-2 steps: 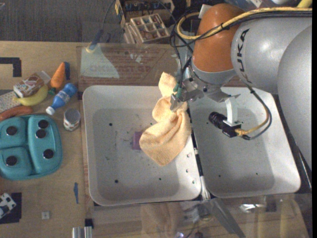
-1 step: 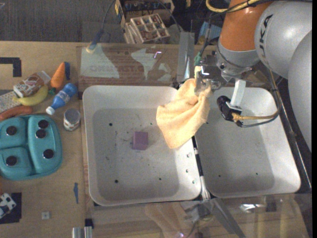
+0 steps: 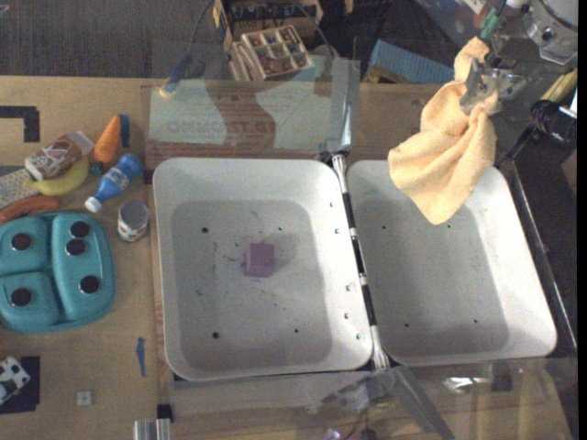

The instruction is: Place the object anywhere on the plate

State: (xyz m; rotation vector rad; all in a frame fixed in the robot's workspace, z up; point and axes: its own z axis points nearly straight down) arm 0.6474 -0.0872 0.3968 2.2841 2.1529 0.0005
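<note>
Jaws pinch yellow cloth — dangling over right bin.

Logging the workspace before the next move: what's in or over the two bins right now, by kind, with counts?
White bins: 2, left and right
Purple blocks: 1, lying in the left bin
Yellow cloths: 1, hanging from the gripper over the right bin's far edge
Total: 4
</note>
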